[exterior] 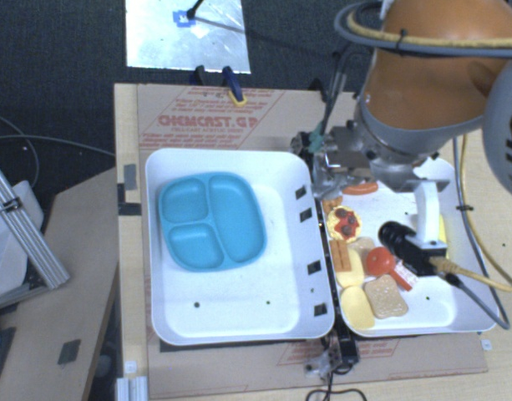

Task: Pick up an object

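Gripper (329, 170) hangs over the right bin's (435, 303) upper left corner, open or closed cannot be told; toy foods (364, 270) lie crowded against that bin's left wall; risk: descent may strike the wall or nip two pieces together.

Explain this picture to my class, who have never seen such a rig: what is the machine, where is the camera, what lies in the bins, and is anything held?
The big grey and orange shape is a robot arm, reaching in from the right. One fixed camera looks down on the bench at a slant. The left bin holds a blue divided plate. The right bin holds toy food, such as a bread slice and a red piece. The gripper hangs over that bin's far corner; I cannot see anything held in it.
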You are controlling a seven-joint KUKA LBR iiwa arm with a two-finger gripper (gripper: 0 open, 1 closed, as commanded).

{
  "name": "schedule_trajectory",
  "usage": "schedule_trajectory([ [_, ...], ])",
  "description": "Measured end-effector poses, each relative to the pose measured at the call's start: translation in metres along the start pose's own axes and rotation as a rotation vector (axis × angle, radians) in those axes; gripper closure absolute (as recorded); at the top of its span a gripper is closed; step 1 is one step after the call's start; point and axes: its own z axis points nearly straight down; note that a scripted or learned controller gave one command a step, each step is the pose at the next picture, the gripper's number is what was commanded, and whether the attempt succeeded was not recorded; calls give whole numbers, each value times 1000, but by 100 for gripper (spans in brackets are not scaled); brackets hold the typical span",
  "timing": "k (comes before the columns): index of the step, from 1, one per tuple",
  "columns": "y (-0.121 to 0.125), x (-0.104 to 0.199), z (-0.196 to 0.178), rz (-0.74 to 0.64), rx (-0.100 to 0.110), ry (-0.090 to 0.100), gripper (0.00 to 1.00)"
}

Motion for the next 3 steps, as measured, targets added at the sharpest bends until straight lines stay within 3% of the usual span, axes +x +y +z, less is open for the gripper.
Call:
schedule_trajectory([
  [1,-8,-7,15,11,12,-5,100],
  [3,-6,-7,-7,-3,7,-4,100],
])
